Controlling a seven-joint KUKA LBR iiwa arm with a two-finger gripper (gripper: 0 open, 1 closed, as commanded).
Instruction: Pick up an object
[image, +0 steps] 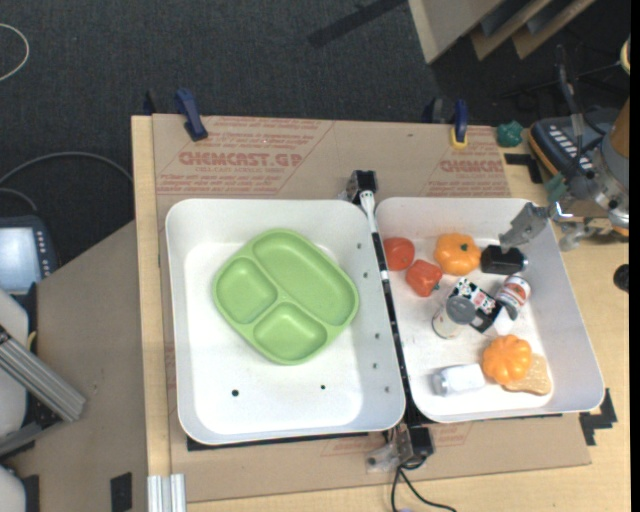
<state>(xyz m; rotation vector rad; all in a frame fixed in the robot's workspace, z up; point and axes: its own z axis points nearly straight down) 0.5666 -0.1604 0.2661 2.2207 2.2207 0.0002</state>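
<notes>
the pincer (524, 222) hangs above the right bin's (575, 300) far edge; its grip state can't be told. a black object (502, 260) lies just beside it.

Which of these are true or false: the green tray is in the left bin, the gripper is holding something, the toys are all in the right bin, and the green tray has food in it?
1. The green divided tray lies in the left bin. True.
2. The gripper holds an object. False: it hangs above the right bin's far edge, with nothing seen between its fingers.
3. The small toys, such as the orange pumpkin, lie in the right bin. True.
4. The green divided tray holds food. False: its compartments are bare.
</notes>
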